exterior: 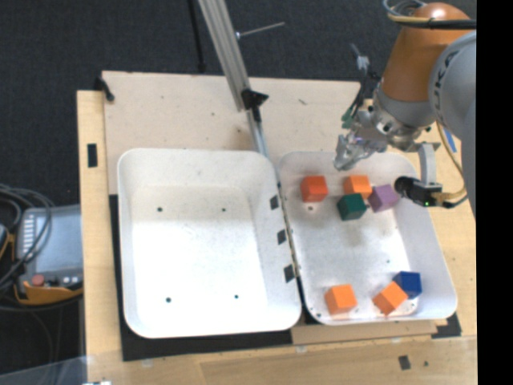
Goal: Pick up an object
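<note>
The pincer (346, 160) hangs at upper right above the right bin's (425, 239) far edge; whether it is spread cannot be told. Descending into the tight orange (357, 185), green (351, 207) and purple (383, 197) cubes risks nudging neighbours.

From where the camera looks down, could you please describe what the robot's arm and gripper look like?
The arm is a rounded grey body with a glossy orange band above the wrist. Below the band, a metallic grey wrist narrows into a small gripper with thin wires running beside it. A black cable hangs near the wrist.
</note>
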Motion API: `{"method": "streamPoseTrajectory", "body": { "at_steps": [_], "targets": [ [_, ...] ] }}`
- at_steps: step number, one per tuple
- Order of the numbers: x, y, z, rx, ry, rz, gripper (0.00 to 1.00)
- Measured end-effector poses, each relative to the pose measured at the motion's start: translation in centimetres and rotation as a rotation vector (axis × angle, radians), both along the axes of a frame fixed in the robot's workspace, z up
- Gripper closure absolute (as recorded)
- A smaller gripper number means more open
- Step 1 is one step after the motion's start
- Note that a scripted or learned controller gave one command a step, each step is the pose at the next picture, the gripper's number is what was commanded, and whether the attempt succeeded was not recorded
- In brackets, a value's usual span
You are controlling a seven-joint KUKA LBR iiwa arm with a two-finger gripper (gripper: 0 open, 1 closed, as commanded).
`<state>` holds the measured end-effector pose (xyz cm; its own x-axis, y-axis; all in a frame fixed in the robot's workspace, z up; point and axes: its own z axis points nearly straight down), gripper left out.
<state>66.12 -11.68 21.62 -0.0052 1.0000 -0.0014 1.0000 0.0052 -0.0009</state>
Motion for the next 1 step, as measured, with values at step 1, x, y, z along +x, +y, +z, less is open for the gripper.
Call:
{"method": "streamPoseTrajectory", "body": {
  "at_steps": [1],
  "targets": [
    [0.17,5.86,-0.15,0.003,0.0,0.002,1.0]
  ]
}}
